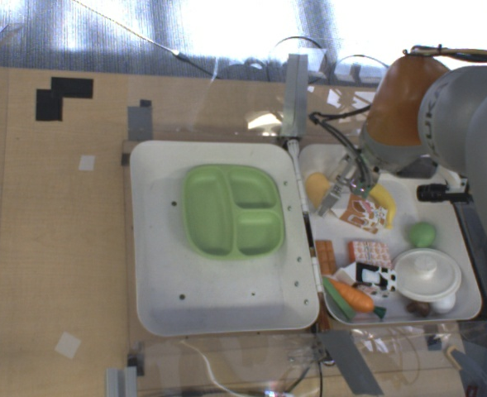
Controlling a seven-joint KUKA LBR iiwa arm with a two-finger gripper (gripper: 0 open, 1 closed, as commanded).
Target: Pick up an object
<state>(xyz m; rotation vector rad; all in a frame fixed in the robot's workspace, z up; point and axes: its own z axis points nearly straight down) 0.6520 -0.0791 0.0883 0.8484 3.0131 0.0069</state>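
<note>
camera view | step: claw (pixel 340 190) lowered among toys in right white plastic bin (pixel 473 303), beside round yellow toy (pixel 317 188) | finger state: cannot tell | next: confirm grasp before lifting

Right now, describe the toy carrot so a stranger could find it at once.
Look in the right-hand white bin, the one crowded with toys, and go to its front-left corner. The toy carrot lies there aslant, below a black-and-white carton: the only long orange piece, green at one end.
</note>
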